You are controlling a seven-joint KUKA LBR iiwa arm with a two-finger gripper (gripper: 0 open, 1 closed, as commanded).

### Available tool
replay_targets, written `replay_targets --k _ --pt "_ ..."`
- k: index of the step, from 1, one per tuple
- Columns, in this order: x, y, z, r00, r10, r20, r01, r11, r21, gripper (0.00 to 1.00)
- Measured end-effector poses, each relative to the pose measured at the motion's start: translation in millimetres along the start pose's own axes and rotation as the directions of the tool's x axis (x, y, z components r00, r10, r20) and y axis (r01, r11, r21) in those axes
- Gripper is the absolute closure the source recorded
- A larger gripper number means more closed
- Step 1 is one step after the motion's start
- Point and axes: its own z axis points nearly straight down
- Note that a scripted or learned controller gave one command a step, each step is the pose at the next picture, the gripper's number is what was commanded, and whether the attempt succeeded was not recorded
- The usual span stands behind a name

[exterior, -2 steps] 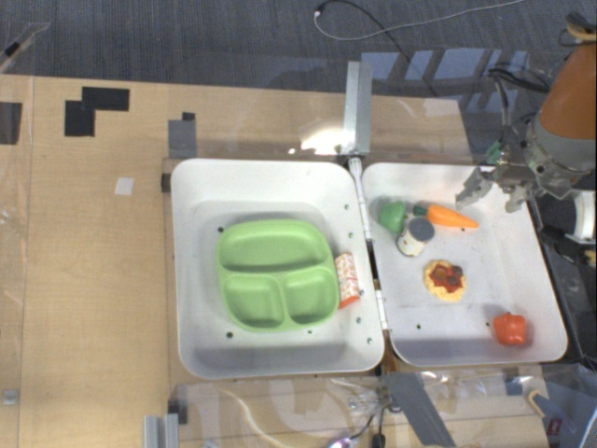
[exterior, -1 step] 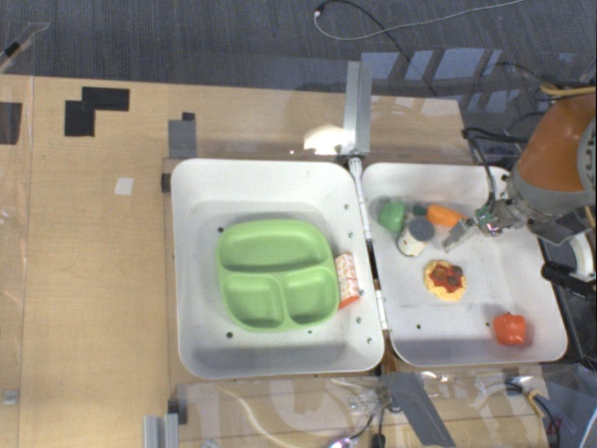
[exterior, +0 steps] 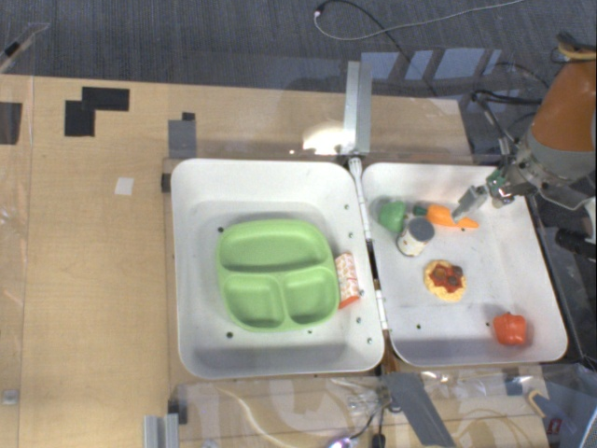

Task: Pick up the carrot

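- The small orange carrot lies in the right-hand shallow white bin, near its upper middle, long axis running left to right.
- The grey tool slants down from the arm at the right, and its tip sits just over the carrot's right end; I cannot tell whether it is released or clenched, nor whether it grips anything.
- Coming in low and at an angle probably suits the carrot lying flat on the bin floor.
- A crowd presses on the carrot's left: a green rounded toy vegetable and a grey-and-white capped piece just beside it, so a grasp from the freer right end looks safer.
- A small yellow tart with red topping and an orange-red tomato-like toy sit well apart, lower in the same bin.
- The left-hand white bin holds a green three-part plastic tray and a small red-and-white packet.
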Motion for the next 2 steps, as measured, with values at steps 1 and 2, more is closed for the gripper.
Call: replay_targets --k 1,2 --pt "-3 12 68 0.946 -0.325 0.002 0.325 0.946 -0.002 0.00" --pt "-3 15 54 0.946 -0.325 0.006 0.325 0.946 -0.008 1.00"
